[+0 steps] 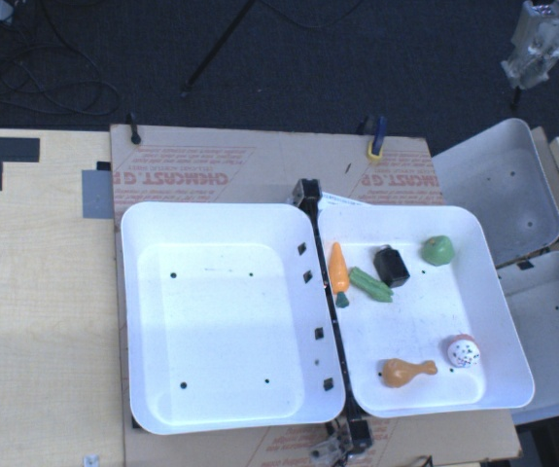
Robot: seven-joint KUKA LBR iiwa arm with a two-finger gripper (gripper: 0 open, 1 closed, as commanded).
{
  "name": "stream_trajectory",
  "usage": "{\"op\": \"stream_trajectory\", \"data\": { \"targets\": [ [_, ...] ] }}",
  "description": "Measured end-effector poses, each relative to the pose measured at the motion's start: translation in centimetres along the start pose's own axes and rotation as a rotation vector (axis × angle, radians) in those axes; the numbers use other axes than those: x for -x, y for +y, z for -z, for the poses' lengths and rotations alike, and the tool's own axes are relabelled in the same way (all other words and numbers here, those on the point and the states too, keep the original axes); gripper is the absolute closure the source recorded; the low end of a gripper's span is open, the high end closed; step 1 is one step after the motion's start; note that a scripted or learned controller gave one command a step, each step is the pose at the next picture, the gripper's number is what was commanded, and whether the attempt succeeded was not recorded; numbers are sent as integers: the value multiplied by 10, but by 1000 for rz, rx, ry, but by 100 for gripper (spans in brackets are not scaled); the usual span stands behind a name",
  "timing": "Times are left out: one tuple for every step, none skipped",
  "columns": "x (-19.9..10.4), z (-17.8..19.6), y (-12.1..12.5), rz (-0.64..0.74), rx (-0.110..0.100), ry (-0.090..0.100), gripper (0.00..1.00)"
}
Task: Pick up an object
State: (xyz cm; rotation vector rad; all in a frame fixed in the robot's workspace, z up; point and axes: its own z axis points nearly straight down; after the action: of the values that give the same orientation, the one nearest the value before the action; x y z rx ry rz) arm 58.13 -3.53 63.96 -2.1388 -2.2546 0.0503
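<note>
On the counter, a drumstick and ball lay nearest in the right bin, a carrot, pickle, black block and green ball beyond, while the end effector, its state impossible to tell, hung far back.

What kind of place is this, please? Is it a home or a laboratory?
Most likely a robotics lab bench, not a home. Two white bins sit on a cardboard sheet held by a clamp, cables trail over the dark floor, and small toy items like a carrot serve as grasping objects.
</note>
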Motion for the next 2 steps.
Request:
{"op": "stream_trajectory", "data": {
  "targets": [
    [-2,9,0,4,-4,1,100],
    [-3,19,0,9,-7,1,100]
  ]
}}
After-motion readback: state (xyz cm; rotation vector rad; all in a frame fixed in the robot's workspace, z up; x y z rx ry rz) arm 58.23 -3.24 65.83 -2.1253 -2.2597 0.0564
